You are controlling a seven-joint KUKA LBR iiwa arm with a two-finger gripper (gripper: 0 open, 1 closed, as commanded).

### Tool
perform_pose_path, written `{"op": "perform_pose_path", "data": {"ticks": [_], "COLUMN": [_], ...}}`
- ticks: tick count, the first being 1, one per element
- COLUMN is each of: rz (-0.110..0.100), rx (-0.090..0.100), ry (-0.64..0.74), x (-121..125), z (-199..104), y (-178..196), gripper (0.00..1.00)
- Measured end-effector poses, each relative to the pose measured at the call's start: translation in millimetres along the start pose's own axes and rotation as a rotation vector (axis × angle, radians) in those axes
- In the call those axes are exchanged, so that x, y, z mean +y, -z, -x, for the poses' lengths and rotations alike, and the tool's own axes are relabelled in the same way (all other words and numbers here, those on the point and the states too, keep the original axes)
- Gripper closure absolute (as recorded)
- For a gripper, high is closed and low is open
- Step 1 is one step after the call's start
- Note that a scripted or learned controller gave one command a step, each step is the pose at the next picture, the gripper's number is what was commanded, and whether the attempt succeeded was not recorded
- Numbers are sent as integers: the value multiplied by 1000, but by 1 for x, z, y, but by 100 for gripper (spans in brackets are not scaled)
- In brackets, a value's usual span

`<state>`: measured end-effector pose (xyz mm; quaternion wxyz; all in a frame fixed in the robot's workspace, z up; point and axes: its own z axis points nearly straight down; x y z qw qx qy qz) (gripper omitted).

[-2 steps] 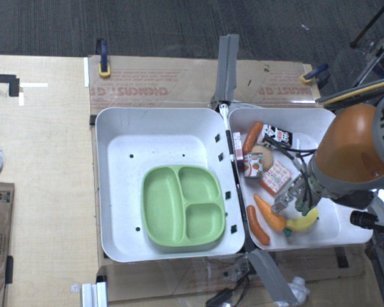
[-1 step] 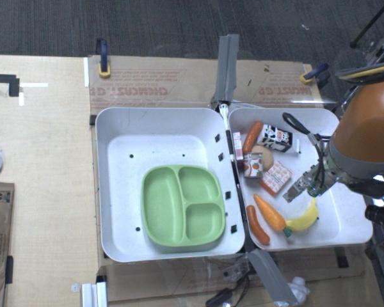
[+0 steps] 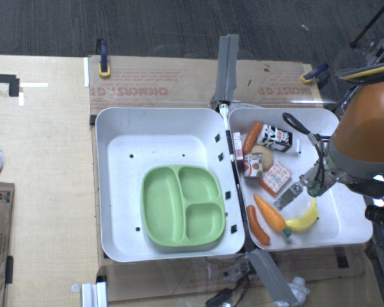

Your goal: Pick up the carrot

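The carrot, orange with a small green stub at its lower right end, lies slanted near the front of the right bin. My gripper hangs just above and to the right of the carrot's middle, reaching in from the right below the orange-banded wrist. Nothing shows as held in it. A yellow banana lies right beside the carrot's green end, under the gripper.
A red-orange sausage lies against the carrot's left side, and another at the bin's back. A red-white box, a small carton and a black-white carton crowd the middle. The left bin holds a green divided plate.
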<state>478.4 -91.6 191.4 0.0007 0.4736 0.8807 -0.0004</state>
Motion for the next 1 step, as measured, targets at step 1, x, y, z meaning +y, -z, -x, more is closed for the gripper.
{"op": "perform_pose_path", "data": {"ticks": [1], "rz": [-2], "rx": [2], "ry": [-131], "x": [-5], "z": [5], "y": [-100], "gripper": [0]}}
